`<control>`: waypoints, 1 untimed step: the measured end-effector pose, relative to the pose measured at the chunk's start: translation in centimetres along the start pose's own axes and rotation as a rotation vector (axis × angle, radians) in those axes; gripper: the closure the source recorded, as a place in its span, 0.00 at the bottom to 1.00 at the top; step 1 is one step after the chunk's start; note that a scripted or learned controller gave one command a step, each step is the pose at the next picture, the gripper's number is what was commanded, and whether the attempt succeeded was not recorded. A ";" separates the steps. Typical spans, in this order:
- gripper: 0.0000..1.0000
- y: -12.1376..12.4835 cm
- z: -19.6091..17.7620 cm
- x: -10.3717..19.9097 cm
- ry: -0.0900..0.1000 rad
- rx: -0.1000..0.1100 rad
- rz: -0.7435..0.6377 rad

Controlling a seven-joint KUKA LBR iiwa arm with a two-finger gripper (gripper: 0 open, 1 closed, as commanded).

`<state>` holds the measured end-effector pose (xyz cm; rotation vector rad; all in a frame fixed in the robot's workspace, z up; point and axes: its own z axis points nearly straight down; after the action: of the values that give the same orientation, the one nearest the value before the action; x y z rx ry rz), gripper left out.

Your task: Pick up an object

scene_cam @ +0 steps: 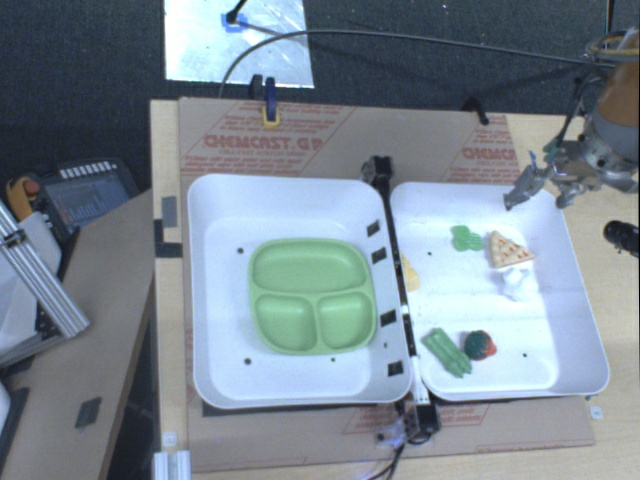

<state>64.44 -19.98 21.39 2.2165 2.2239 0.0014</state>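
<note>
— Objects for picking sit in the right bin [575, 298], don't they? Start with the big things, though.

— Biggest is the surface [110, 298], tan, with a sheet of printed cardboard [330, 133] under two white bins. The left bin [215, 228] holds a pale green divided tray [310, 296] with three compartments, lying flat near its middle.

— And the arm?

— Arm [618, 108] reaches in from the right side of the view, above the far right corner of the right bin. Its hand [545, 190] hangs over that bin's far edge with the two fingers spread apart and nothing between them.

— So where are the pickable pieces?

— All in the right bin, well apart from the hand except the nearest two. A triangular slice-shaped toy [508, 250], tan with a red pattern, lies toward the far right; a small white piece [514, 282] sits just beside it on the near side. A green leafy piece [464, 237] lies just left of the slice. Toward the near edge, a long green vegetable-like piece [444, 352] lies at a slant, and a small red and green round toy [480, 344] sits just right of it. A yellowish bit [408, 273] shows at the bin's left wall, partly hidden.
</note>
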 end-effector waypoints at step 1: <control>0.00 0.2 4.1 0.0 0.000 0.002 -0.001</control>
<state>64.66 -19.93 17.27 2.2164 2.2262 -0.0006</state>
